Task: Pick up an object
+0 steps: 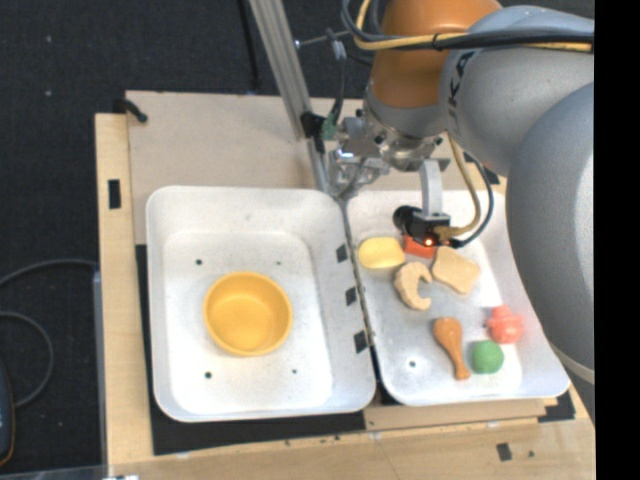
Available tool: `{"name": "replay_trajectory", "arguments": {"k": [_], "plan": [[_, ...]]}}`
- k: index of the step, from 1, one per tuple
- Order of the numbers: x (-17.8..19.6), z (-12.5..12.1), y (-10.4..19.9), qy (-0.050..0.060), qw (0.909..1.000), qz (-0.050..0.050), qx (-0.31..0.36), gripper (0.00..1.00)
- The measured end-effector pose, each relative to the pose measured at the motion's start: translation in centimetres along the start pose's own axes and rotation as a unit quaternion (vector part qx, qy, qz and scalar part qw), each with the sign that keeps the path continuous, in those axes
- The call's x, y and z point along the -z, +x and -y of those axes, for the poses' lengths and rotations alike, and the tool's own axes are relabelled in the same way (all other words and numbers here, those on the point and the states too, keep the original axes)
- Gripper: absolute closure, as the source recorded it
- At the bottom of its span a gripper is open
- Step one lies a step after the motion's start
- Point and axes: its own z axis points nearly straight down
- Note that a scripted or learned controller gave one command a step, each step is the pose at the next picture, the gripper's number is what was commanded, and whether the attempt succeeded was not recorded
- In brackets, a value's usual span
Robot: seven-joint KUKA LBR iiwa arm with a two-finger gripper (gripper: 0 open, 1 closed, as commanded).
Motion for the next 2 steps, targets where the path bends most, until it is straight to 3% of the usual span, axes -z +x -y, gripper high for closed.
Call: {"name": "replay_trajectory", "arguments": {"k": [1, 2], "plan": [[-0.82, -0.16, 4.17, 0.0, 1.0, 0.0, 0.002, 1.0], [-0.76, -0.18, 3.93, 0.0, 1.0, 0.001, 0.0, 0.0]]}}
